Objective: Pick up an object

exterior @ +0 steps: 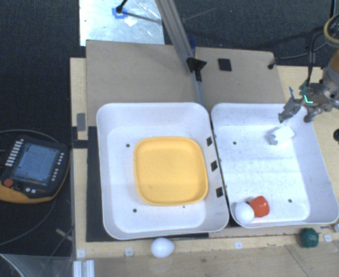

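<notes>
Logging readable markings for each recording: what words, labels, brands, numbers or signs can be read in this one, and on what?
None can be read.
Teach pendant left of the bins: its screen and keys are too blurred to read.
Black tags between the left bin and right bin: no legible text.

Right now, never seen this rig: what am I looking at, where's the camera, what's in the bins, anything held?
One fixed camera looks down at a slant on a bench with two shallow white bins side by side. The grey robot arm with an orange band reaches in from the right; its two-finger gripper hangs over the right bin's top right corner, with nothing visibly between its fingers. The left bin holds a square yellow plate. The right bin holds a small pale object just below the gripper, plus a white ball and a red-orange object at the near edge. On the floor left lies the handheld control pendant.
</notes>
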`<action>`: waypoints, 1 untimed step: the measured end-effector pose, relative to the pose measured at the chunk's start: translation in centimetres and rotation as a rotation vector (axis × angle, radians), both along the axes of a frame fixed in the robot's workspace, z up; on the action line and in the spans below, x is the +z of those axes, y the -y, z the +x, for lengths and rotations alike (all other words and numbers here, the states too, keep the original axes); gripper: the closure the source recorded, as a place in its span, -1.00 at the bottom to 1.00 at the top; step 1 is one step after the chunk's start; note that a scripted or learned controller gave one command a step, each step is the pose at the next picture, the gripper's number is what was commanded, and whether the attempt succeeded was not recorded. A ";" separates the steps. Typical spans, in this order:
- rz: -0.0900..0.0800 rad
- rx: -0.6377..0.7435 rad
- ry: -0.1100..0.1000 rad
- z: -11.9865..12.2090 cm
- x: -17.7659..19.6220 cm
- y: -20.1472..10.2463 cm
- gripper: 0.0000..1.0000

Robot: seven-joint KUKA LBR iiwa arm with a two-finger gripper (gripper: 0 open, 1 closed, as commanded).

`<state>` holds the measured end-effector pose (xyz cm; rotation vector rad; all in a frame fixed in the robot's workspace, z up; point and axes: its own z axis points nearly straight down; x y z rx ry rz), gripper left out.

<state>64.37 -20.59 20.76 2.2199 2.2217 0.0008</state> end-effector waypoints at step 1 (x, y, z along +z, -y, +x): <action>0.000 0.000 0.000 0.0 0.0 0.0 -1.00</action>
